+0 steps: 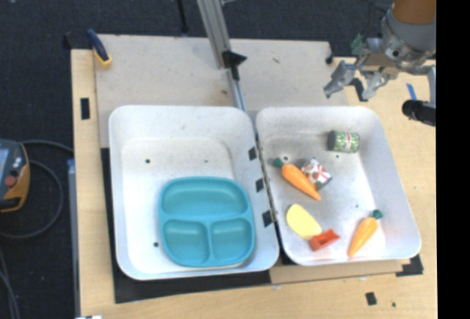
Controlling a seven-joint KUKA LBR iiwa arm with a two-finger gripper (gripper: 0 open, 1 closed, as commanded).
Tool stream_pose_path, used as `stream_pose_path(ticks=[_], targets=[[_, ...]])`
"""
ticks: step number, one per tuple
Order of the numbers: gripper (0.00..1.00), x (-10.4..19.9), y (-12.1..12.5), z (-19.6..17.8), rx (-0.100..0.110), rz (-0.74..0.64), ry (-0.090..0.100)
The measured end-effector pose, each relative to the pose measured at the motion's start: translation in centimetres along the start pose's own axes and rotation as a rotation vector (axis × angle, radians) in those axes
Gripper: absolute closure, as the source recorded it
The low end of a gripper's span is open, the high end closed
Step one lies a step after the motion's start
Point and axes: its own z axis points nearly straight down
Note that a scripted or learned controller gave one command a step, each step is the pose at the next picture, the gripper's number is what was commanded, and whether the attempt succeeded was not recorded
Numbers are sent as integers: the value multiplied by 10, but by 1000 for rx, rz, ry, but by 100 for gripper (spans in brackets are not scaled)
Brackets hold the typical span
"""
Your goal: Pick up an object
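My gripper (351, 86) hangs above the bench just beyond the far edge of the right bin (391, 163), its two fingers spread open with nothing between them. Inside that bin lie a green can (344, 140) on its side near the back, an orange carrot (299, 178) with a small red-and-white crumpled object (317, 173) touching it, a yellow lemon-shaped piece (302, 221), a small red piece (324, 239) and a second carrot (364, 233) at the front right.
The left bin (132, 163) holds a blue divided plate (207, 231) at its front. A slanted aluminium pole (213, 16) rises behind the bins. A blue-and-yellow tool (99, 48) lies at the bench's back left corner.
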Motion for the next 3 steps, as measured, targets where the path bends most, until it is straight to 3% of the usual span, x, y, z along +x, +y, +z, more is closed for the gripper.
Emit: stream_pose_path(ticks=[2, 3], targets=[[0, 5, -12, 101, 5, 3, 0], [0, 4, -6, 146, 4, -1, 0]])
